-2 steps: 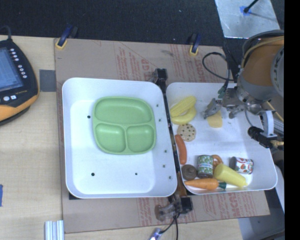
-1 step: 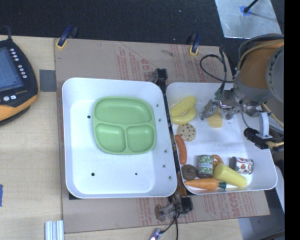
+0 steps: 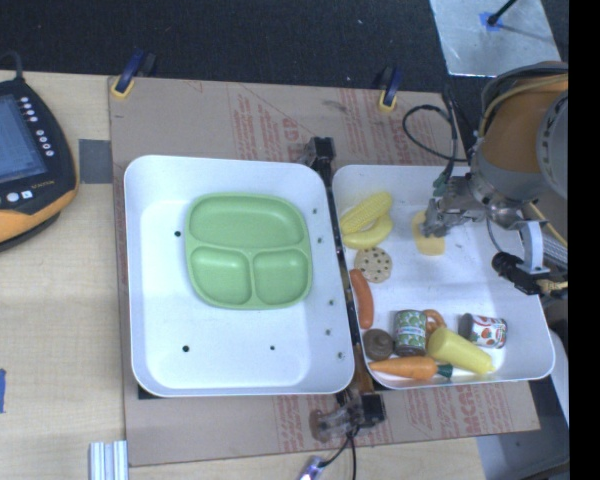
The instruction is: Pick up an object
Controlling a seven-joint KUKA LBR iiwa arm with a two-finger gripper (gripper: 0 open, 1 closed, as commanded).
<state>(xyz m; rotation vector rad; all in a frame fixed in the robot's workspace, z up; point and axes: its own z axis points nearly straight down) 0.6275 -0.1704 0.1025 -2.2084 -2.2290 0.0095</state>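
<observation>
Since the gripper [image 3: 442,220] sits on the yellow block [image 3: 431,242] (finger state we cannot tell), we fear it slips off.

- My pincer [image 3: 438,220] hangs low over the right bin [image 3: 520,368], touching a small yellow block [image 3: 431,243].
- A green divided plate [image 3: 248,249] lies in the left bin [image 3: 155,358].
</observation>
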